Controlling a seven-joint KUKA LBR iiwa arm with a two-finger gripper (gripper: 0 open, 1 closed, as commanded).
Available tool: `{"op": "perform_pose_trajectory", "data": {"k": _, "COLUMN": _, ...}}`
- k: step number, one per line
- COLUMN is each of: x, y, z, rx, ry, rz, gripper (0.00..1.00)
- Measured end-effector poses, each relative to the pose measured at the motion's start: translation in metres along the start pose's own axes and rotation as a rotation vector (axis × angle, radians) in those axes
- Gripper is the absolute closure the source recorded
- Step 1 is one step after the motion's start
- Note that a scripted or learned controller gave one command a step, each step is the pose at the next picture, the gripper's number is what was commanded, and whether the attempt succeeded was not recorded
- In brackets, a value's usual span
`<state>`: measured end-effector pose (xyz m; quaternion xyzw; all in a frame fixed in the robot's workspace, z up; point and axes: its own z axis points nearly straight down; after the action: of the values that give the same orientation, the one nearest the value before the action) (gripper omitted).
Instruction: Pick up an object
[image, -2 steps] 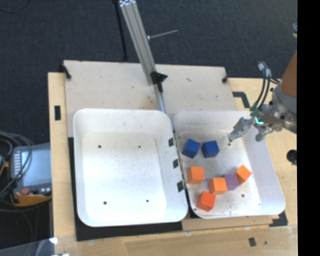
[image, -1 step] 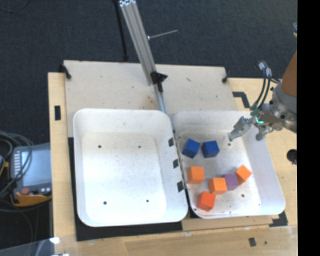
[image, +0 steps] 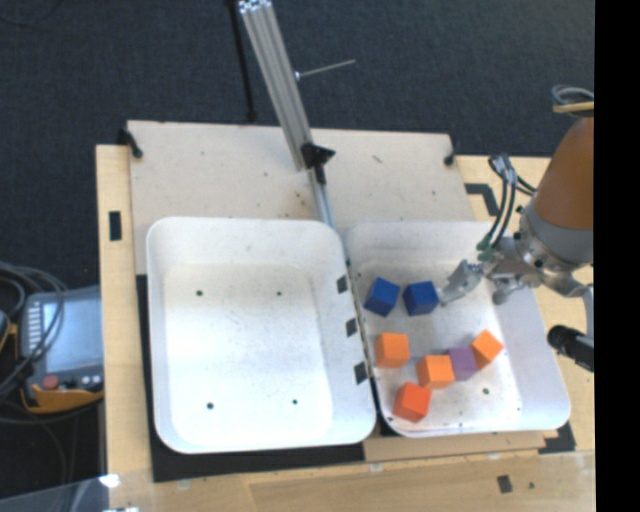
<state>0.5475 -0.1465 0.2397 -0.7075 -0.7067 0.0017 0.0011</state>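
Note:
The right bin (image: 538, 392) holds several small blocks. Two blue cubes (image: 381, 296) (image: 420, 297) lie side by side near its left wall. Below them are an orange cube (image: 392, 349), another orange cube (image: 435, 370), a purple cube (image: 462, 362) touching it, an orange cube (image: 487, 347) and a red-orange cube (image: 412, 402). My gripper (image: 479, 285) hangs over the bin's upper right part, just right of the second blue cube. Its fingers stand apart, open, with nothing between them. One grey finger (image: 460, 281) points toward that blue cube.
The left bin (image: 250, 330) lies beside the right one, their walls meeting at the middle. A slanted metal pole (image: 285, 90) rises from the back of the bench. A pendant with a screen (image: 55, 340) and cables sit at the far left.

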Motion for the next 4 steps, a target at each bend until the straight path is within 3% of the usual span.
{"op": "perform_pose_trajectory", "data": {"k": 2, "x": -0.003, "y": -0.008, "z": 0.090, "rx": -0.001, "ry": 0.000, "rz": 0.000, "gripper": 0.00}}
{"op": "perform_pose_trajectory", "data": {"k": 3, "x": -0.003, "y": -0.006, "z": 0.077, "rx": -0.010, "ry": 0.000, "rz": 0.008, "gripper": 1.00}}
{"op": "perform_pose_trajectory", "data": {"k": 4, "x": -0.004, "y": -0.004, "z": 0.013, "rx": -0.012, "ry": -0.002, "rz": -0.004, "gripper": 1.00}}
